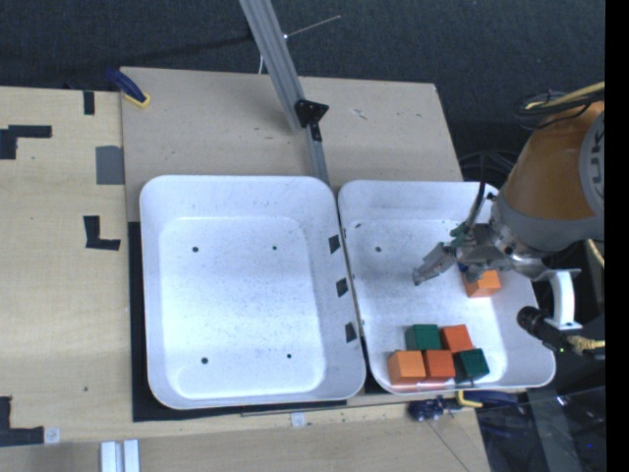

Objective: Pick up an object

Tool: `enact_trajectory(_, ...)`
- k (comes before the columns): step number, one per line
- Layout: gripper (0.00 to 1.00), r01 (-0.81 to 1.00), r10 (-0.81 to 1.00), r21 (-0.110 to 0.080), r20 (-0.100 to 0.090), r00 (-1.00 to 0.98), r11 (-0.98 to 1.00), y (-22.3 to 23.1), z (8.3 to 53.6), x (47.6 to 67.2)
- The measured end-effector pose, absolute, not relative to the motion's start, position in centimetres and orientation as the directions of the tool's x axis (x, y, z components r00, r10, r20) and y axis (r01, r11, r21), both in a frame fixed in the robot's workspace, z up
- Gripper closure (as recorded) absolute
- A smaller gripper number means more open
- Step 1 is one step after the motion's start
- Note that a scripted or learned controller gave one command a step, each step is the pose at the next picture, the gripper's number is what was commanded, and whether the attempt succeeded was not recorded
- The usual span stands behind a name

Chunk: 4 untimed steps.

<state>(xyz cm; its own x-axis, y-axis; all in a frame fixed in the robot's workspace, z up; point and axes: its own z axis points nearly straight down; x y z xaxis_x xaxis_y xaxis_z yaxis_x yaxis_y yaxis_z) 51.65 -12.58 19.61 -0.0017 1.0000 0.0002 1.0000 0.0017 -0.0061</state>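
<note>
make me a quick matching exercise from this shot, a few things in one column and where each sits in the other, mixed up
Things:
1. lone orange block
2. cluster of orange and green blocks
3. gripper
4. left bin

Places:
A. near the front edge of the right bin
B. beside the right bin, away from the arm
C. over the middle of the right bin
D. under the arm's wrist, apart from the other blocks

Pairs: 1-D, 2-A, 3-C, 4-B

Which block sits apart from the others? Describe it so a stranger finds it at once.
Look in the right-hand bin. A cluster of orange and green blocks lies along its near edge; the lone orange block sits farther back, beside the gripper, touching no other block.
</note>
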Motion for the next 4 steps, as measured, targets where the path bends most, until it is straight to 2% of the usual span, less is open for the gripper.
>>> enact_trajectory(2,0.00,1.000,1.000,-0.008,0.001,-0.001,0.001,-11.7,9.4,51.7)
enact_trajectory(3,1.00,1.000,1.000,-0.004,0.002,-0.002,0.002,-11.6,10.7,51.8)
enact_trajectory(4,1.00,1.000,1.000,0.002,0.000,-0.001,0.001,-12.1,15.0,51.6)
